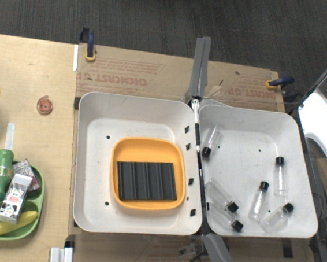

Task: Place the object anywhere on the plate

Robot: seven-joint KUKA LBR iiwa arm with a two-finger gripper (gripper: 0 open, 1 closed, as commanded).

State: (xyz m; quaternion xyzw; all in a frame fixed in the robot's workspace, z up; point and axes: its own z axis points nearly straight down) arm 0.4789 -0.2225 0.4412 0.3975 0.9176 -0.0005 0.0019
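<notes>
- Jaws: whether they are released or clenched cannot be told from the camera view.
- Camera view, left bin (92, 149): shallow, white, with rounded corners. It holds the orange plate (149, 148), which sits roughly at the middle of the bin floor.
- Plate surface: a dark grey ribbed pad (146, 181) covers most of the plate's inside, with the ribs running top to bottom in the view. Nothing else lies on the plate.
- Camera view, right bin (251, 128): touching the left bin along their shared edge. It holds the task's objects, six clear vials with black caps, all lying on their sides and none on the plate.
- Vial positions: one vial (211, 141) lies near the bin's left wall. A second vial (279, 177) lies towards the right wall, and a third vial (258, 201) lies just left of it. A fourth vial (220, 196) and a fifth vial (227, 218) lie close together near the lower left corner. A sixth vial (275, 218) lies near the lower right corner.
- Surroundings: a cardboard sheet (157, 77) lies under both bins, held by a clamp (88, 44) at its upper left and another clamp (279, 82) at its upper right.
- Left of the bins: a green tray (33, 212) of toy food stands on the wooden table (31, 67), well apart from the plate.
</notes>
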